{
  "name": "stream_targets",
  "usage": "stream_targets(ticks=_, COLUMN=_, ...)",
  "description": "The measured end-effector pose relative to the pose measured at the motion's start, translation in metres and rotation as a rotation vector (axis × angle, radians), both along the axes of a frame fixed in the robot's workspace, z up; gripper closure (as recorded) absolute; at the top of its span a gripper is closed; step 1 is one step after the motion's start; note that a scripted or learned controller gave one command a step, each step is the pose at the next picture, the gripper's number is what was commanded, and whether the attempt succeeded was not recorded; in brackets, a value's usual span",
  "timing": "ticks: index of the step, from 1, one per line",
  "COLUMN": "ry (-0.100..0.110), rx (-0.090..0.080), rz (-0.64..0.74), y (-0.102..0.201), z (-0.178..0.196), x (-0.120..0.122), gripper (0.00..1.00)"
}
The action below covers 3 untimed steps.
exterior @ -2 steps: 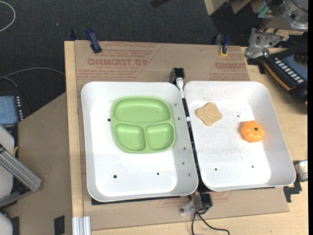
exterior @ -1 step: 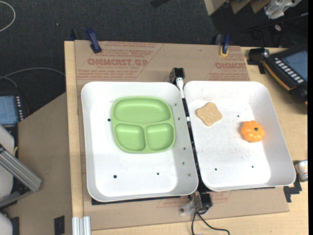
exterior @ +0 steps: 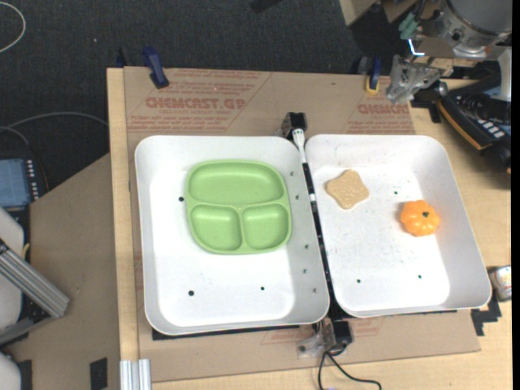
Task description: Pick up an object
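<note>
A small orange pumpkin (exterior: 419, 218) lies in the right white bin (exterior: 382, 295), toward its right side. A tan slice of toast (exterior: 348, 189) rests in the same bin near its upper left. The gripper (exterior: 404, 86) hangs at the top right of the view, above the bench behind the right bin's far edge, well apart from both objects. Nothing shows between its fingers.
A green divided plate (exterior: 238, 205) sits in the left white bin (exterior: 219, 307). Blue clamps (exterior: 154, 67) hold the cardboard sheet at the back edge. Black equipment (exterior: 479, 116) lies right of the right bin. Cables run along the seam between the bins.
</note>
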<state>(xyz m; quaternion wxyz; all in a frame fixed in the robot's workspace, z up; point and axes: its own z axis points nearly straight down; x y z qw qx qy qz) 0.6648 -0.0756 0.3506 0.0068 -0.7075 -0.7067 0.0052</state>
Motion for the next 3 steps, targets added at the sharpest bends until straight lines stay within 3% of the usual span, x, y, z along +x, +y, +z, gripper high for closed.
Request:
stream_targets(ticks=1, ry=-0.030, rx=-0.003, rz=0.005, y=0.032, z=0.107, x=0.002, gripper=1.00)
stream_targets(ticks=2, ry=-0.004, rx=-0.001, rz=0.004, y=0.063, z=-0.017, x=0.000, gripper=1.00)
stream_targets(ticks=3, ry=-0.035, rx=-0.003, rz=0.004, y=0.074, z=0.120, x=0.002, gripper=1.00)
